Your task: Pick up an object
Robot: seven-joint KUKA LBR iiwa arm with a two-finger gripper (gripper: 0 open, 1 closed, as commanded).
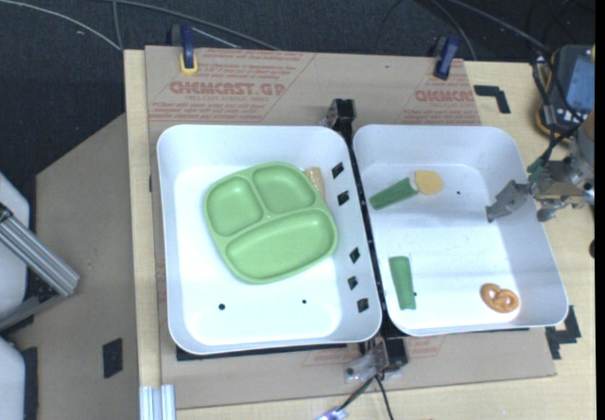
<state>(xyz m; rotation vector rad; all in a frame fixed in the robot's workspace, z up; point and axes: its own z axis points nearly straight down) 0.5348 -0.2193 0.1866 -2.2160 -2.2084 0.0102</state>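
I have four loose things in the right-hand shallow white bin. Nearest my gripper, on its far-left side, lies a small yellow rounded piece, touching the end of a green stick-shaped piece that runs off leftward at a slant. Toward the near side of the bin, below and a little left of the gripper, sits a small orange-brown pretzel-shaped toy, close to the bin's front rim. Well to the gripper's lower left, a second green stick-shaped block lies almost lengthwise beside the divider between the bins.

The gripper itself is a grey metal assembly reaching in over the right rim of that bin, its tip over bare white floor. Nothing sits between its fingers that I can see, and from this angle I cannot tell whether they are spread or closed.

Farther left, past the divider, the left-hand shallow white bin holds a light green plastic plate with three compartments, lying flat and slightly turned. A small tan piece peeks out at the plate's upper right edge, touching it. Both bins rest on a tan board printed with red lettering, held by blue clamps at its far edge.
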